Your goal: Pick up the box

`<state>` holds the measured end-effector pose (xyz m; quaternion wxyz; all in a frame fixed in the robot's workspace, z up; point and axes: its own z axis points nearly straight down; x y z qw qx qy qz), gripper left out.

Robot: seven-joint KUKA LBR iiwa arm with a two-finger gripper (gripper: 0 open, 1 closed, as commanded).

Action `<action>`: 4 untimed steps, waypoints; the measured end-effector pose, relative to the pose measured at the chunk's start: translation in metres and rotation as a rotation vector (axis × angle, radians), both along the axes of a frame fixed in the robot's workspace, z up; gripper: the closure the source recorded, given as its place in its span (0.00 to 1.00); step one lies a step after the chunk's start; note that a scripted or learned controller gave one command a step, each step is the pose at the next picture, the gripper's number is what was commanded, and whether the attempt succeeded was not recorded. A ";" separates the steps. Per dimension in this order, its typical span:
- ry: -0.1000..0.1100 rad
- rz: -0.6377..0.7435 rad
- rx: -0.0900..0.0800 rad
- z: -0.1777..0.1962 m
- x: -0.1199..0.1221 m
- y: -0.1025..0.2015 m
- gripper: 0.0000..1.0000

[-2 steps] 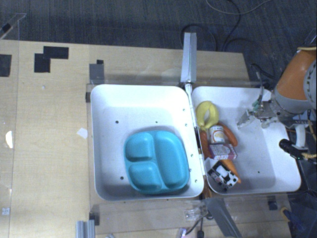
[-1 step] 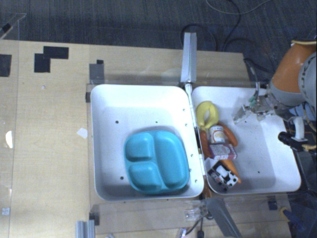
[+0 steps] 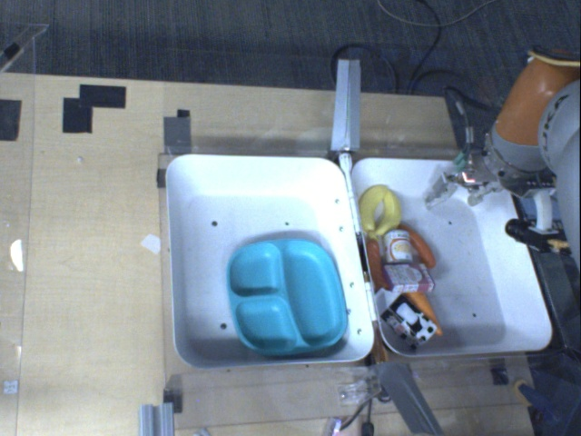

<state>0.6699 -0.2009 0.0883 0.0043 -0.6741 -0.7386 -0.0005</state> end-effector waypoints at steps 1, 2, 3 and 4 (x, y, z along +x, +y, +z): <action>-0.012 0.013 -0.007 -0.001 -0.012 -0.002 0.00; -0.014 0.029 -0.008 0.000 -0.045 -0.004 0.00; -0.014 -0.059 -0.009 0.000 -0.013 0.008 0.00; -0.013 -0.041 -0.007 0.000 -0.046 -0.004 0.00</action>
